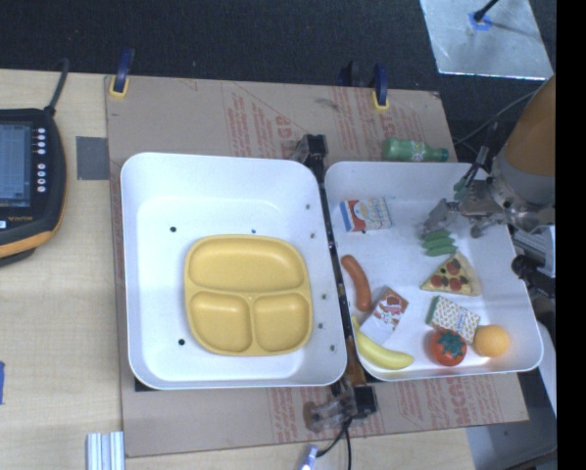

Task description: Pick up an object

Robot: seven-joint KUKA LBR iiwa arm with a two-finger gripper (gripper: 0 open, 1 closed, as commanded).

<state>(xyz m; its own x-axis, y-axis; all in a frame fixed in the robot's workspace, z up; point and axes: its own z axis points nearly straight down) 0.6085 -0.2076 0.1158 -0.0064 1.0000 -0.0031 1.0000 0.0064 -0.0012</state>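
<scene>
Grey claw [440, 215] hangs low in the right bin [411, 179], right over a green object [438, 244]; whether it is open or closed I cannot tell. This looks like the approach to a grasp; next it must settle on the green object and close. Near it lie a pizza slice [451, 278], carton [367, 213], sausage [357, 282], banana [381, 353], tomato [448, 348] and orange [491, 341]. The left bin [146, 262] holds a yellow tray [247, 294].

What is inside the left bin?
The left bin holds one thing: a yellow divided tray with three compartments, nothing in them. Small dark dots mark the bin's floor around it. Whatever lies beneath the tray is covered.
</scene>
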